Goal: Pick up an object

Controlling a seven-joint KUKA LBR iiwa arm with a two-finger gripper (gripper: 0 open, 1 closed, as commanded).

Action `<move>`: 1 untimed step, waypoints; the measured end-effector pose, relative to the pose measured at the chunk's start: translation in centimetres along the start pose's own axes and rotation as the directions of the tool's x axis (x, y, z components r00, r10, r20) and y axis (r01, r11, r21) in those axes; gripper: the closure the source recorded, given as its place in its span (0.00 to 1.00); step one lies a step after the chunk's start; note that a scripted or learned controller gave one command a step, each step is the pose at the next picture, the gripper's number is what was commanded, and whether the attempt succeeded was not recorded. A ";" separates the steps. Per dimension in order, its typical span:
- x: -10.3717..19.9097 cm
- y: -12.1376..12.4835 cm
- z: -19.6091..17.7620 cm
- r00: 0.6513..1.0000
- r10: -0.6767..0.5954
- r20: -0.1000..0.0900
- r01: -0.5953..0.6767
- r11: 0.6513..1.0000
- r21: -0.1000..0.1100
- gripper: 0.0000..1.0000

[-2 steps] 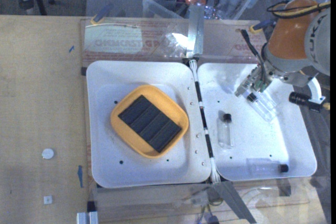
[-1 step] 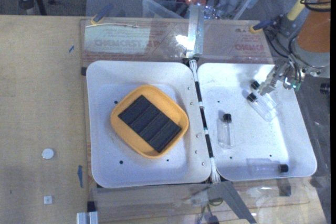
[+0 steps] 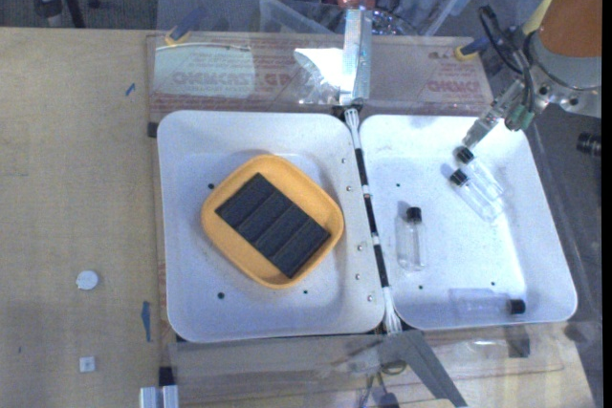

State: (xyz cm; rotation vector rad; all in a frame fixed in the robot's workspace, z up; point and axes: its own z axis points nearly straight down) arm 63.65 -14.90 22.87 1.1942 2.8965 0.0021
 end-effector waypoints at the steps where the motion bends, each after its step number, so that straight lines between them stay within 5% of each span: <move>1: 0.0 0.0 0.0 1.000 0.000 0.000 0.000 1.000 0.000 0.00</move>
